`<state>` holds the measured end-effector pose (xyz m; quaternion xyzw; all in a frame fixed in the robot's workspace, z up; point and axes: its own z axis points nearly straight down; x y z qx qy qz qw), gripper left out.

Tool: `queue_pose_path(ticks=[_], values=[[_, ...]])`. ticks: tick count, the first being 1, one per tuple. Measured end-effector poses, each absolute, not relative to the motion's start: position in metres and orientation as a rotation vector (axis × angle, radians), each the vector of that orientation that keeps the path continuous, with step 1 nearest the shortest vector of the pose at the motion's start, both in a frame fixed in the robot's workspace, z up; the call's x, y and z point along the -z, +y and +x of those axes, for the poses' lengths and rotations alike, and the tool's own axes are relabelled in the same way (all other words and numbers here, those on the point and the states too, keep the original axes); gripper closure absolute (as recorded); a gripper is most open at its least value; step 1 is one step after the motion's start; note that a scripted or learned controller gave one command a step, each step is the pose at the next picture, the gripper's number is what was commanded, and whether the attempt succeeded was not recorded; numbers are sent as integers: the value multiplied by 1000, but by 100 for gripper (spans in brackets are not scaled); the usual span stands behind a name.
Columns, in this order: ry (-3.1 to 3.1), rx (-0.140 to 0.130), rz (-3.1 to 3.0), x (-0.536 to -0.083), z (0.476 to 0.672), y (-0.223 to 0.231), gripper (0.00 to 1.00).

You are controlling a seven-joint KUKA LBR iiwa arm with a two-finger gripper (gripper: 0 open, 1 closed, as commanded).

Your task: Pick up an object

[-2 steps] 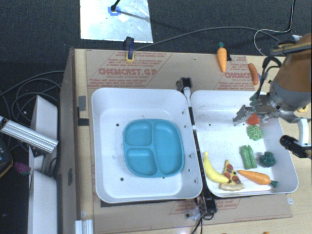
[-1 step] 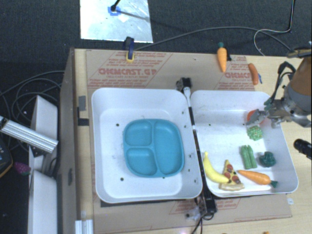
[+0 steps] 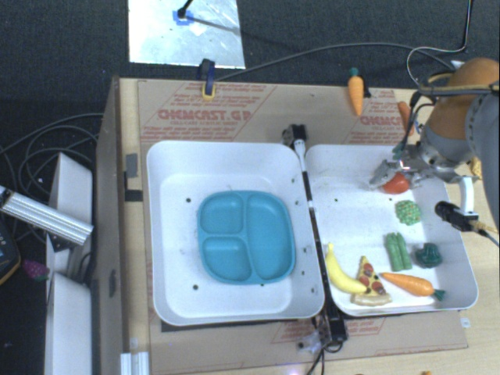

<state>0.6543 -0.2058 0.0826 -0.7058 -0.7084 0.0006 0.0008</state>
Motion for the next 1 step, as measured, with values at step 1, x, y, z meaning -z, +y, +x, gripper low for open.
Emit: queue_pose_path(ticks=[1], values=[[-2235,3,-2218,-96,657,-206,100]])
